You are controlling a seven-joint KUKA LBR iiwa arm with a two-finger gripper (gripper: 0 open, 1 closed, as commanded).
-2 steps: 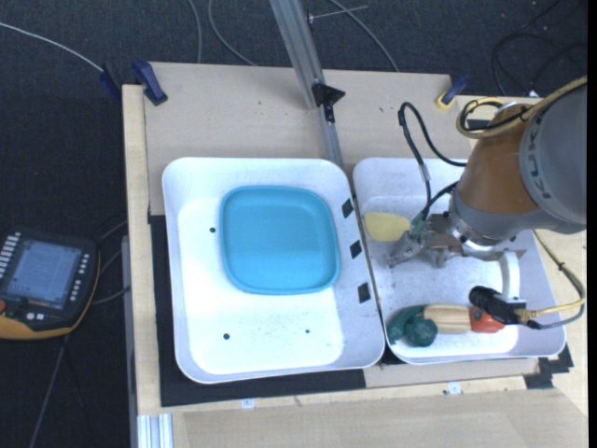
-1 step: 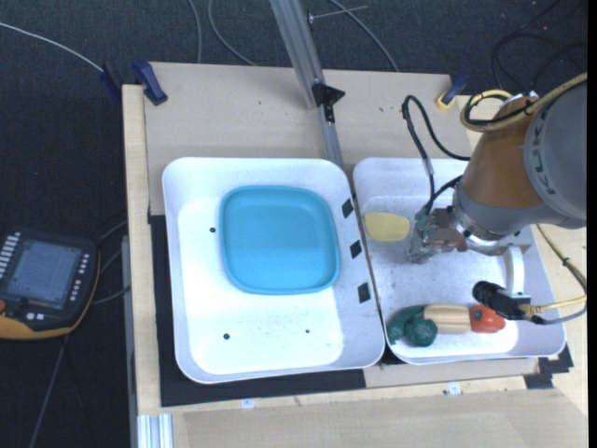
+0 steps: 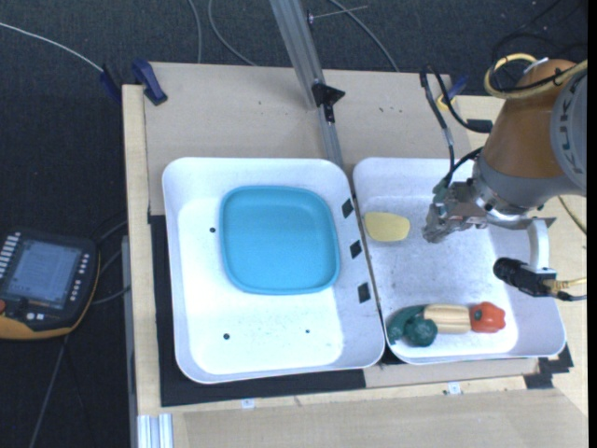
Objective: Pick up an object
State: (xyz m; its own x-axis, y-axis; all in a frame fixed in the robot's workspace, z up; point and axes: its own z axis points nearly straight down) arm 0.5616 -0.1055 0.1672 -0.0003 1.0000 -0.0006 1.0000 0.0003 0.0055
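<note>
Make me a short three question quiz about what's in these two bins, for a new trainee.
1. True or false: the blue tray lies in the left bin.
2. Which object is nearest the gripper? A) yellow piece B) green object C) red object
3. What lies between the green and red objects at the right bin's front edge?

Key: 1. True. 2. A, the yellow piece, just left of the gripper. 3. A tan wooden piece.

Pincer [image 3: 438, 224] just beside yellow piece [image 3: 386, 227], perhaps touching.
</note>
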